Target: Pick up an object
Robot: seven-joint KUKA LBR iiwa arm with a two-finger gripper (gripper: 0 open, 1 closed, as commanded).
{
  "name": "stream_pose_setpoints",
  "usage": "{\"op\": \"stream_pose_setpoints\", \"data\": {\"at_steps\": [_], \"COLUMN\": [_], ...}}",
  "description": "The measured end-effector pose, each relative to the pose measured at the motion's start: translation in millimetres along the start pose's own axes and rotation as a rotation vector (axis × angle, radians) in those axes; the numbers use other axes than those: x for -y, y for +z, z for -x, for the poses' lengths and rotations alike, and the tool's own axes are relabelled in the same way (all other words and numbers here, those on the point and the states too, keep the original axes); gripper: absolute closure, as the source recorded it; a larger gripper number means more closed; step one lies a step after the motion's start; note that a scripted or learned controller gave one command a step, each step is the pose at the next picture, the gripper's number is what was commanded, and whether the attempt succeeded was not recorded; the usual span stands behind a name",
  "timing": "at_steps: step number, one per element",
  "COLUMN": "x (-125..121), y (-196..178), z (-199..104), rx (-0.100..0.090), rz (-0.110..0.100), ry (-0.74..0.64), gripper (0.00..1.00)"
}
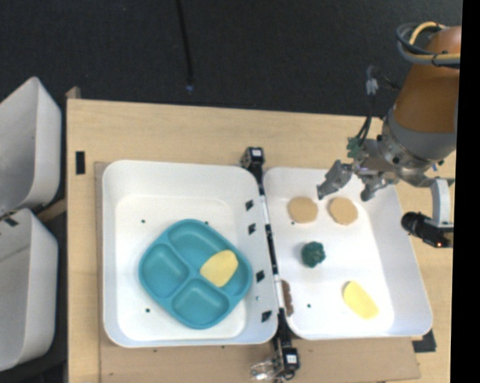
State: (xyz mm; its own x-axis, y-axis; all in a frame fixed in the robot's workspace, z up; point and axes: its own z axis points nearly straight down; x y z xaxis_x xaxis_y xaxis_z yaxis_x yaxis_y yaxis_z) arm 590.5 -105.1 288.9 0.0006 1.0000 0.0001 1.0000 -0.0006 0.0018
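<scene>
Camera view showed two tan round pieces [343, 211] lying just apart in the right bin [406, 263], directly below the hand [353, 183], which hung spread open and empty, so a descent might straddle both and grip neither.

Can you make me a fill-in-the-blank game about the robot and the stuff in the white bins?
1. The blue divided plate lies in the ____ bin.
2. The right bin holds two round tan pieces, a dark green piece and a ____ piece near the front.
3. The gripper hangs over the ____ edge of the right bin, with nothing between its spread fingers.
4. A yellow piece rests on the ____.

Missing words: left; yellow; far; plate
</scene>
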Motion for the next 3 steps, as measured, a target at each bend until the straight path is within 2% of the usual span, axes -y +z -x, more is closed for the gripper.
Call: {"op": "stream_pose_setpoints", "data": {"at_steps": [2,3], "x": [6.5,1.3], "y": [122.9,167.4], "z": [-1.5,-3.7], "rx": [0.001,0.002], "rz": [-0.007,-0.004], "ry": [0.003,0.008], "gripper": [0.00,0.00]}}
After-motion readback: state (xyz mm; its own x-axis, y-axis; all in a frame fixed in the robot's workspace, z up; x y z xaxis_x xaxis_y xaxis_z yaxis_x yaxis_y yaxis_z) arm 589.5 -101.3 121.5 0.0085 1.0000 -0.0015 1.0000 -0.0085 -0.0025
